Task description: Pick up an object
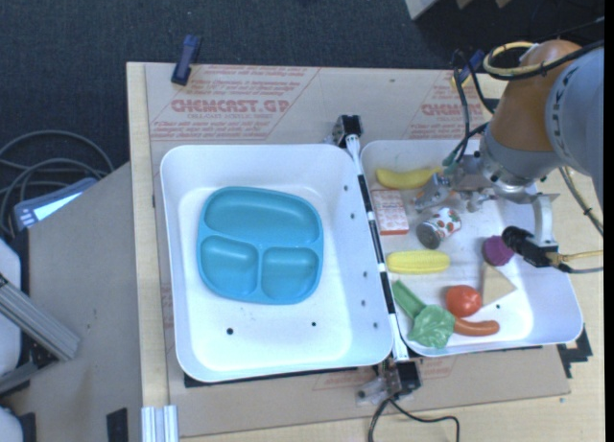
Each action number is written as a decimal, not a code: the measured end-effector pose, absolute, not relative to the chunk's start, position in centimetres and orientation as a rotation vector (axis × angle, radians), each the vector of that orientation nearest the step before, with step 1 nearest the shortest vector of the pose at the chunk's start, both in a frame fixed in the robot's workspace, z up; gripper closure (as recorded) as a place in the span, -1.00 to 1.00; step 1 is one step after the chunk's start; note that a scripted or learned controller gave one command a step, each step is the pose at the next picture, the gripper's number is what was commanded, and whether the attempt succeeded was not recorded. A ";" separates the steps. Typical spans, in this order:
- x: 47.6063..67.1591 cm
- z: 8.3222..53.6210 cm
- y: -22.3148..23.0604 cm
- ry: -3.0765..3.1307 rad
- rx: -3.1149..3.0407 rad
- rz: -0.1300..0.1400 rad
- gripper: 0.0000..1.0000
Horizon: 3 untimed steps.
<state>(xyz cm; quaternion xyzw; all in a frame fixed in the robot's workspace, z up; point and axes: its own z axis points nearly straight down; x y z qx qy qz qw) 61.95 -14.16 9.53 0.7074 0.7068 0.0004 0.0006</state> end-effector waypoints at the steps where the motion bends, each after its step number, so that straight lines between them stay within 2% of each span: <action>1: 66.3 8.5 -16.7 2.237 2.230 -0.020 -1.00; 2: 66.4 8.3 -20.6 2.230 2.230 -0.007 -1.00; 3: 66.5 8.2 -21.6 2.244 2.235 0.001 -1.00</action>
